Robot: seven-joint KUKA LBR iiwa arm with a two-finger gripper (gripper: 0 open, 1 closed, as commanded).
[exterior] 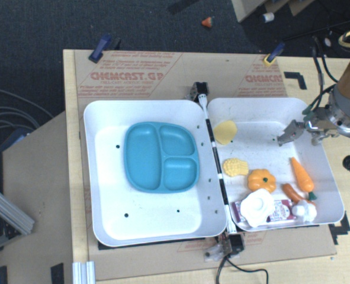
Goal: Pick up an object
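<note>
Your tool [288, 134] hangs over the upper right part of the right bin [263, 109], reaching in from the right edge, and its two grey fingers are spread apart with nothing between them. Below it and toward the bin's near side lie the things you could pick: a carrot [301, 174] sits slanted by the right wall, with a small sausage-like piece [291, 191] just beside its lower end. An orange pumpkin [262, 180] rests near the bin's middle, touching or nearly touching a yellow corn cob [235, 167] on its left (the gap is too fine to judge). At the front edge a white bottle-shaped item [258, 207] lies on top of a flat packet [281, 211] with dark red print. A pale yellow disc [225, 131] sits alone by the divider between the bins, well apart from the tool. In the left bin [103, 176] you have a blue sectioned plate [161, 157], lying flat around the middle. Both bins rest on the tabletop [163, 70], which is covered by a printed brown sheet.
</note>
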